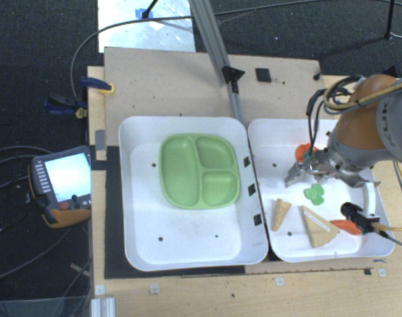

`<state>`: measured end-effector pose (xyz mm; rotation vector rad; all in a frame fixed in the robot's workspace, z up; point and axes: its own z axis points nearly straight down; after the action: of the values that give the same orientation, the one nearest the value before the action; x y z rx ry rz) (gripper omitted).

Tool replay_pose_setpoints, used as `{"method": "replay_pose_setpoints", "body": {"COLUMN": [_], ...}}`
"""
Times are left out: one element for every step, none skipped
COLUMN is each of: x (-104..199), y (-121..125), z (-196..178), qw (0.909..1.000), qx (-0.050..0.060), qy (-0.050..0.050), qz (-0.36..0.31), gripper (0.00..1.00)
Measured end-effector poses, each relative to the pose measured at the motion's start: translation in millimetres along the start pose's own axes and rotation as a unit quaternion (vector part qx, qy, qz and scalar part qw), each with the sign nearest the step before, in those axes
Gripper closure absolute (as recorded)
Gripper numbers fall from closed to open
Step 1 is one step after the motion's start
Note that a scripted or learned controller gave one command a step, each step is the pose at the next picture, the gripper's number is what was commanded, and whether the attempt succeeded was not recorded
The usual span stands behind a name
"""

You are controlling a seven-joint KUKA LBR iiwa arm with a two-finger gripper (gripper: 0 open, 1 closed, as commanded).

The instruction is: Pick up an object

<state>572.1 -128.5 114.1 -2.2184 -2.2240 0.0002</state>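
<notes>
- Hovering low in the right bin (267, 137), the end effector (298, 174) sits just above and to the left of a small green toy (313, 193); whether it is open or closed cannot be told from this slanted view, and nothing is visibly held.
- The green toy looks like the nearest candidate: small, lumpy, probably light moulded plastic, so stiff and a little slippery. A pinch across its narrow middle seems safest.
- An orange piece (302, 152) lies just behind the wrist, partly hidden.
- Two tan wedges (280, 213) (317, 227) lie nearer the front; their tapered sides would likely squirt out of a pinch unless taken across the flat faces.
- The green divided plate (199, 170) rests in the left bin (138, 197).
</notes>
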Motion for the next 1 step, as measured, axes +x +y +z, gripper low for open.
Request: {"method": "replay_pose_setpoints", "body": {"x": [-0.4], "y": [2.3], "z": [27.8], "qw": [1.0], "qx": [-0.003], "qy": [-0.001], "qz": [0.001], "gripper": [0.0]}}
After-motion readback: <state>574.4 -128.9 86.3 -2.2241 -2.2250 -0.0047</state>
